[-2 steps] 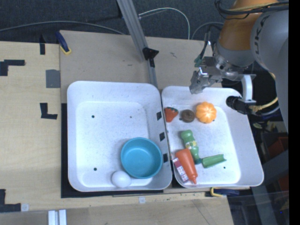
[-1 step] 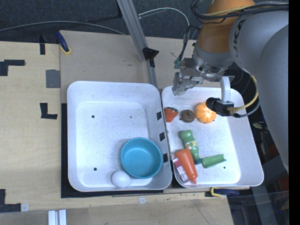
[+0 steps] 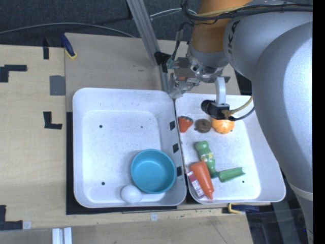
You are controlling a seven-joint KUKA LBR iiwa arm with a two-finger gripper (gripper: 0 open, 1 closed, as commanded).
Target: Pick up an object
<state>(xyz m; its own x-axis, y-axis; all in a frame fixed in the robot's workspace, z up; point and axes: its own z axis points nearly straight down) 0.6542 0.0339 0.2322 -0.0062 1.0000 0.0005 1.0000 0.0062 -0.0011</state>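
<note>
My end effector (image 3: 179, 85) hangs over the back rim where the two bins meet; I cannot tell whether it is apart or together. Candidates to pick, a carrot (image 3: 202, 177) and an orange (image 3: 223, 126), lie loose in the right bin (image 3: 241, 149), so I judge nothing is picked yet.

Soft, fairly bright light falls evenly from above. The left bin (image 3: 84, 136) and right bin (image 3: 256, 156) read clean white with no harsh glare, and the bowl (image 3: 152, 170) throws only a faint, short shadow. My arm (image 3: 284, 85), close to the lens, looks large and slightly soft, with a pale sheen. The floor (image 3: 76, 9) at the top is dim. Fine detail is grainy.
</note>
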